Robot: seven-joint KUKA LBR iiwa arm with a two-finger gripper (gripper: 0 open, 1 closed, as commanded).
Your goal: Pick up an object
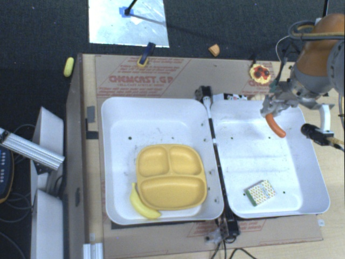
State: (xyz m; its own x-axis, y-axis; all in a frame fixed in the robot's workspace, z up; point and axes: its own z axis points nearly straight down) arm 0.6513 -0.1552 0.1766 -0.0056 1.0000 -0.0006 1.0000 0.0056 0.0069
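In the left bin, a yellow 3-compartment tray and a banana are seen. In the right bin, a small green packet lies at lower centre. At upper right, a slim orange-red sausage is pinched in the jaws of the gripper.

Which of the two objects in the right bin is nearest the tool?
The orange sausage-shaped piece, right beneath the tool at the right bin's far end. The green patterned sponge lies near the front edge.

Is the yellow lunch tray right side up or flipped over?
Right side up. The yellow tray in the left bin shows its three hollow compartments facing up, with a banana beside it.
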